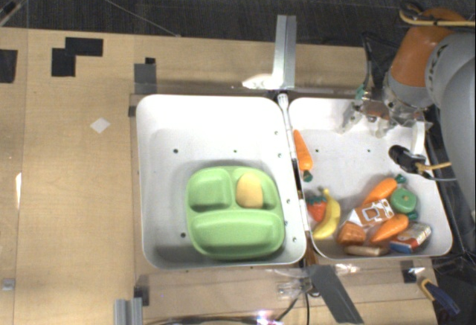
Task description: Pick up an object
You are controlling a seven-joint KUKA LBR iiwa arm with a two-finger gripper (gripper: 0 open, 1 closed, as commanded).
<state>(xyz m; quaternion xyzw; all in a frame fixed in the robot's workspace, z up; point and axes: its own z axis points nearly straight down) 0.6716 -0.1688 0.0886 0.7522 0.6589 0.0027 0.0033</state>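
Note:
My gripper (pixel 366 123) hangs over the far right corner of the right bin (pixel 338 145), open, with nothing between its fingers. The toys lie nearer the front of this bin. A slim carrot (pixel 301 150) rests against the left wall. A yellow banana (pixel 327 218) and a red piece (pixel 317 209) sit front left. Two orange carrots (pixel 381 190) (pixel 392 226), a green round lid (pixel 404 201), a small printed box (pixel 374 211) and a brown stick (pixel 366 250) crowd the front right. None of them touches the gripper.
The left bin (pixel 163 167) holds a green divided plate (pixel 234 227) with a yellow lemon (pixel 250 190) in its upper right compartment. A metal post (pixel 285 52) stands behind the wall between the bins. The arm enters from the right.

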